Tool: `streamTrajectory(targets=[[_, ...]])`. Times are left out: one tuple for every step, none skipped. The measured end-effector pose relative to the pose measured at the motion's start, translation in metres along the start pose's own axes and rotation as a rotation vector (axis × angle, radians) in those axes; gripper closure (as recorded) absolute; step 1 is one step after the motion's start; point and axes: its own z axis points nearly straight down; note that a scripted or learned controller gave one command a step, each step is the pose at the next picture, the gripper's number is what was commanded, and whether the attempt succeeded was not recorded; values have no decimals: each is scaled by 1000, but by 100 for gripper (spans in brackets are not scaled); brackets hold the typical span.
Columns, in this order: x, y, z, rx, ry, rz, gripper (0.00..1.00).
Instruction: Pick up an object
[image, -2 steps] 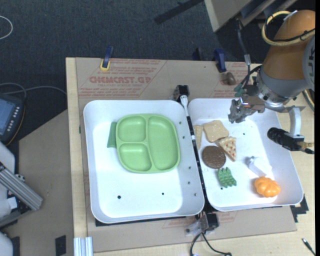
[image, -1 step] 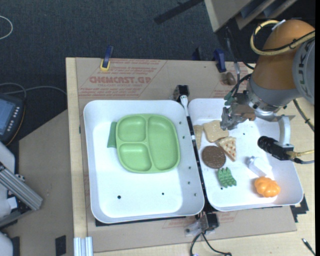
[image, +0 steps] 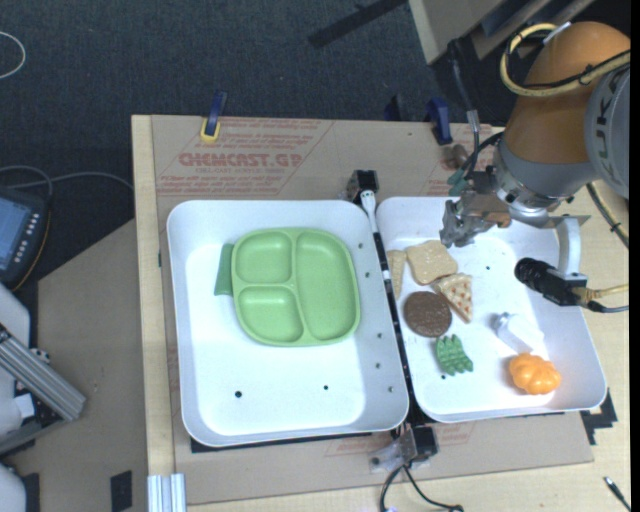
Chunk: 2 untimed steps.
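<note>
Two shallow white bins sit side by side on the bench (image: 160, 300): the left bin (image: 200, 380) bears a green divided plate (image: 296, 286) with a darker green piece tucked under its left edge, and the right bin (image: 570, 350) bears a scatter of small things. The arm (image: 560, 110) comes in from the upper right, and its gripper (image: 458, 226) hangs over the far left part of the right bin, just above a tan bread slice (image: 431, 261); whether it is released or clenched cannot be told from this slanted view, and nothing shows between its tips. The bread slice lies flat, its long axis running roughly left to right with a slight tilt. Just below it a waffle wedge (image: 458, 296) lies with its narrow end pointing down and to the right, touching a round brown cookie (image: 427, 313) on its left. A paler slice (image: 397, 272) lies along the bin's left wall. Below the cookie is a green toy (image: 454, 355), long axis running near to far. Toward the right lie a small white and grey piece (image: 504, 326), angled from upper left to lower right, and an orange pepper-like toy (image: 532, 373) near the front corner
</note>
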Motion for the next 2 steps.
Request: streamTrajectory(targets=[[-10,-7,18,8,1,3,100],[3,1,1,0,0,0,100]])
